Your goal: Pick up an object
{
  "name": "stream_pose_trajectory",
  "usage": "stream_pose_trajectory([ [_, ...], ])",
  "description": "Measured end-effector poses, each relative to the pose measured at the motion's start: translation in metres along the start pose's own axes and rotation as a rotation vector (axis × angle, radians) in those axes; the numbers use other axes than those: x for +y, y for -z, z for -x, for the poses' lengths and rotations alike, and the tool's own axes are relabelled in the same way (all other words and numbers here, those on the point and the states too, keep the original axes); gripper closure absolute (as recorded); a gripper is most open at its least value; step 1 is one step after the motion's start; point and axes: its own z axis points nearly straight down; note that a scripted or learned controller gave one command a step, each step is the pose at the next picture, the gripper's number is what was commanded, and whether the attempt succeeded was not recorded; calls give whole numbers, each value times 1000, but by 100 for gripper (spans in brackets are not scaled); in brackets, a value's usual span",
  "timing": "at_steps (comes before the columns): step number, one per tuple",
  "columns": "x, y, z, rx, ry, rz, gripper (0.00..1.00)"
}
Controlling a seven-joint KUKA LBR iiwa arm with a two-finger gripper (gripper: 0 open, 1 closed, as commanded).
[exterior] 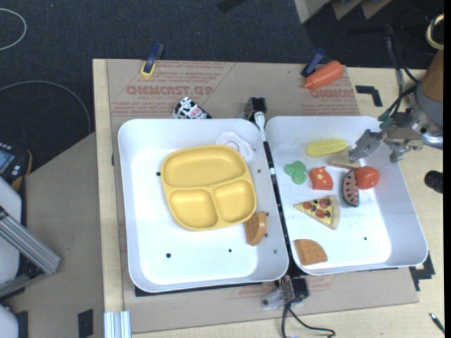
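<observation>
The tool (377,146) hangs over the right bin (394,248), near its upper right corner, and whether it is released or clenched cannot be told from up here. Just below it sits the tomato (366,177), apart from it, with the melon slice (350,188) touching the tomato's left side. To the tool's left lies the banana (326,147); down and left, the strawberry (321,178) and the green piece (297,170). Further below, the pizza slice (319,210), then the bread (310,251) near the bin's lower edge. Well to the left, in the left bin (141,245), rests the yellow tray (208,186) with a croissant (256,227) at its corner. A carrot (324,75) lies on the desk (113,118) above.
</observation>
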Motion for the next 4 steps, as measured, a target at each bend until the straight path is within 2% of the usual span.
stream_pose_trajectory([
  [1, 3, 7, 0, -3, 3, 13, 0],
  [2, -5, -52, 3, -1, 2, 7, 0],
  [3, -1, -106, -7, 0, 4, 7, 0],
  [4, 2, -129, -10, 4, 5, 16, 0],
])
